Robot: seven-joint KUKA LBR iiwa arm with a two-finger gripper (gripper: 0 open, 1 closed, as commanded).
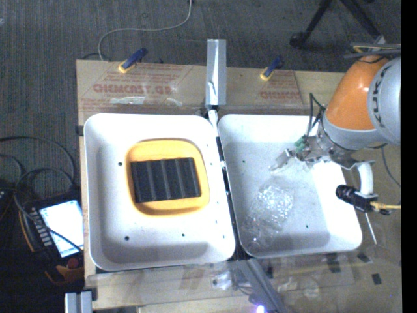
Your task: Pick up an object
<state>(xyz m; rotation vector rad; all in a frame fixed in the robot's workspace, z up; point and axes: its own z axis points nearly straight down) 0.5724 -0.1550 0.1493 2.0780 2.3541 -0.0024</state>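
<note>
The gripper (287,158) hangs low over the right bin (339,230), probably placed to come down on the crumpled clear plastic (268,208) — this lies just below it in the view, near the bin's middle. Its long axis seems to run diagonally, upper right to lower left — edges faint

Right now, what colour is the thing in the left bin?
Yellow-orange frame with a dark ribbed centre; camera view.
</note>
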